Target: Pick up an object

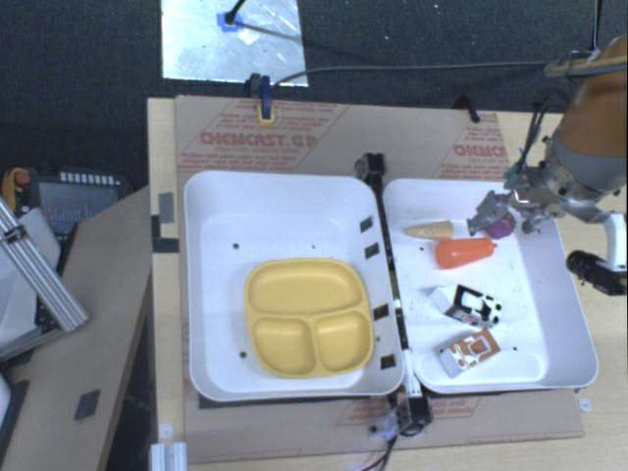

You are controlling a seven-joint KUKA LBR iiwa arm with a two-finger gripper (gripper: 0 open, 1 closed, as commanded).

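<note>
Reaching in from the right, the arm (589,126) holds its tool (500,214) low over the right bin (574,361), near the far rim. I cannot tell the tool's state. A purple object (503,228) lies just beside it. An orange carrot (464,252), a pale piece (430,231) and two small packages (471,305) (469,351) lie nearby. The left bin (211,263) contains a yellow divided plate (307,317).

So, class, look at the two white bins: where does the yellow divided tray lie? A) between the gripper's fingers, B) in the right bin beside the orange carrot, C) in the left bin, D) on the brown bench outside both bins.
C: the yellow divided tray lies flat in the left bin, while the orange carrot lies in the right bin near the gripper.
</note>
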